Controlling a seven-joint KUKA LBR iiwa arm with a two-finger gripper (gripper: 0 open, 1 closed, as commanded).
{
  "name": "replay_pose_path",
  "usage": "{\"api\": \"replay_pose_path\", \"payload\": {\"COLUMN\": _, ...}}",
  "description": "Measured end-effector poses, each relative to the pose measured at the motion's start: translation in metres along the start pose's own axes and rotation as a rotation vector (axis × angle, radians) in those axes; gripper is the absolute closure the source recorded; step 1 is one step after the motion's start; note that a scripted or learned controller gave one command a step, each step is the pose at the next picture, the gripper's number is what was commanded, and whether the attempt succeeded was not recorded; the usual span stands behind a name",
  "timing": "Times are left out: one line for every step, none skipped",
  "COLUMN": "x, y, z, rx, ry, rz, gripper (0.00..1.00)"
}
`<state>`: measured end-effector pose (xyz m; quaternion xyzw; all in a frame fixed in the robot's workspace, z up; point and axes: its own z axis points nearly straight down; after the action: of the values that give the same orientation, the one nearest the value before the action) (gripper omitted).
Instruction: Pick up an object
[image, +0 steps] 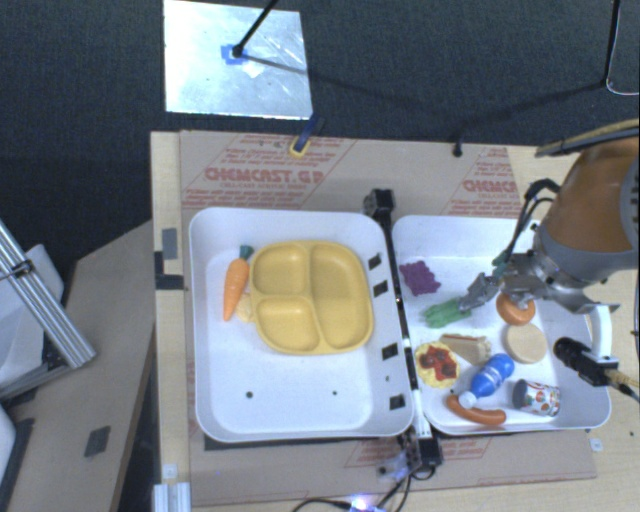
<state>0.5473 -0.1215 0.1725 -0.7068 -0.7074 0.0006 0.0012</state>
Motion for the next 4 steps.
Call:
{"api": "replay_pose_path", "payload": {"x": 0.005, "y": 0.004, "z": 0.061, "rx": 0.001, "ry": 0.001, "rz": -0.001, "gripper": 0.00}}
{"api": "replay_pose_path", "payload": {"x": 0.005, "y": 0.007, "z": 0.083, "rx": -0.007, "ry": 0.000, "rz": 0.000, "gripper": 0.00}}
{"api": "replay_pose_path", "payload": {"x": 0.001, "y": 0.010, "z": 0.070, "rx": -0.023, "ry": -0.011, "rz": 0.001, "gripper": 1.00}}
{"api": "replay_pose_path", "payload": {"x": 0.000, "y": 0.009, "z": 0.006, "rx": -0.008, "ry": -0.002, "rz": -0.003, "gripper": 1.00}}
